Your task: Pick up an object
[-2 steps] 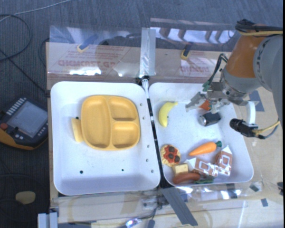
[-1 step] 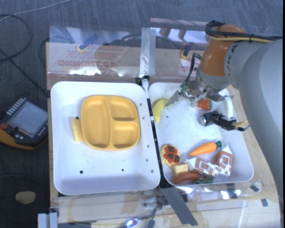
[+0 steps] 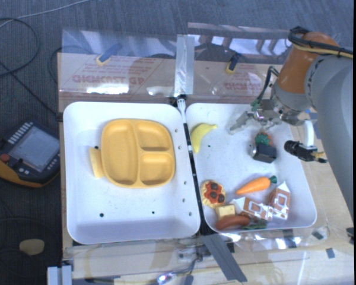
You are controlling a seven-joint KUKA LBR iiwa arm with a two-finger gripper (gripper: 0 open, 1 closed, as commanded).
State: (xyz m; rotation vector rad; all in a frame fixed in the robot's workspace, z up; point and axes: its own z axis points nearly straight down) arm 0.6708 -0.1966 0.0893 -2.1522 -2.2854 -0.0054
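**A:** Where is the tool?

**B:** The grey arm [image 3: 332, 100] with the orange band reaches in from the right, and its tool [image 3: 264, 150] hangs over the upper right part of the right shallow white bin [image 3: 222, 159]. A small dark block with a green top sits right at its tip. Whether that belongs to the tool or is a thing in its grip, I cannot tell, nor how far apart its gripping parts stand.

**A:** What lies in that bin?

**B:** A yellow plastic banana [image 3: 202, 133] lies at the upper left, near the divider between the bins. An orange toy carrot with a green stem [image 3: 255, 185] lies lower down, right of centre. Left of it sits a round toy pizza slice with dark red spots [image 3: 213, 191]. Along the bottom edge are a small yellow cheese-like block [image 3: 226, 210], a red-brown toy sausage [image 3: 231, 222] and a red-and-white patterned piece [image 3: 268, 205], all packed close together.

**A:** And the other bin?

**B:** The left white bin [image 3: 83, 212] holds a yellow divided plastic plate with three compartments [image 3: 137, 152], lying flat near its middle.

**A:** Anything off the counter?

**B:** A handheld control pendant with a grey screen and orange casing [image 3: 24, 154] lies on the dark carpet to the left.
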